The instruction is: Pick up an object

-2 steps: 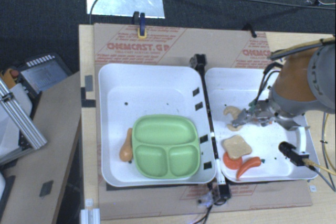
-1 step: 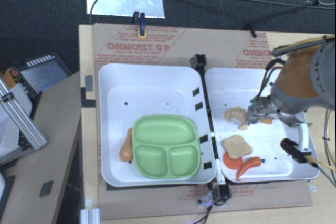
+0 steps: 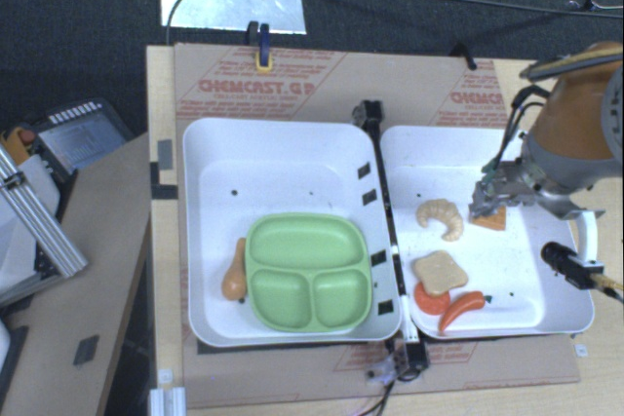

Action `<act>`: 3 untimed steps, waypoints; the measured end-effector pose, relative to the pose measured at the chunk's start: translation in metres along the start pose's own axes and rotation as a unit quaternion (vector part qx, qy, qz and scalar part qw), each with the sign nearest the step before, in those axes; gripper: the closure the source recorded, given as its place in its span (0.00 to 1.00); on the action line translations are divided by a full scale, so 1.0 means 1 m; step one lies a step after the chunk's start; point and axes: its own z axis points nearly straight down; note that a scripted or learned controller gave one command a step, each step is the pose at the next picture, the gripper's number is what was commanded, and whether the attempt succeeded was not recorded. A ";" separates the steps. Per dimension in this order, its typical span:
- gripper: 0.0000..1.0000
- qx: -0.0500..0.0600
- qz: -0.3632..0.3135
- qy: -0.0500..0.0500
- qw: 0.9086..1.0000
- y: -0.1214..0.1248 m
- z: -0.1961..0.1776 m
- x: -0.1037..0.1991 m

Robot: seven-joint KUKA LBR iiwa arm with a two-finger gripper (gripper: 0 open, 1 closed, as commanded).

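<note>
We saw the claw (image 3: 490, 202) low in the right bin (image 3: 546, 307), touching an orange wedge (image 3: 490, 220); whether it gripped, we couldn't tell.

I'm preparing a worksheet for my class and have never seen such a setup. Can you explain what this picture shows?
One camera looks down at a slant on a bench with two shallow white bins. A grey robot arm with an orange band reaches in from the right; its two-finger gripper sits low over an orange wedge-shaped piece in the right bin. That bin also holds a toy croissant, a bread slice and a red chilli. The left bin holds a green divided plate and a tan drumstick-like toy.
</note>
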 end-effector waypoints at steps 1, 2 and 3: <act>1.00 -0.001 -0.001 0.000 1.000 0.002 -0.054 0.000; 1.00 0.002 0.000 0.000 1.000 0.003 -0.042 0.000; 1.00 0.003 -0.003 0.002 1.000 0.002 -0.036 0.058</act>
